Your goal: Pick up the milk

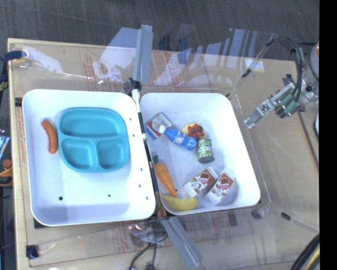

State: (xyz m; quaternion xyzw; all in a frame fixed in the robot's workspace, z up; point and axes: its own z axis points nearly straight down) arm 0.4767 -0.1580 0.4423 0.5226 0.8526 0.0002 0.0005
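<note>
The small white gable-top milk carton with red and blue print is lying in the right-hand shallow white bin, at about 10 o'clock of that bin's floor and close to the wall shared with the left white bin. It is tipped over on one side, and its lower end is touching or nearly touching a blue plastic bottle lying at its 4 o'clock.

The grey two-finger gripper is hanging outside the right bin, just past the rim at roughly 2 o'clock, well apart from the carton. At this size, whether the pincer is apart or together cannot be told. It is not holding anything.

Judging by its look, the carton is going to be light and fairly stiff along its flat panels but crushable under a hard squeeze, and its coated skin may be slick. The best hold is probably across the two broad side faces near the middle, away from the sloped top and clear of the bottle.

Two brown-and-white cartons are sitting at 5 o'clock and could be mistaken for the target. Printing is showing on all the packs, but no brand or word is reading clearly.
</note>
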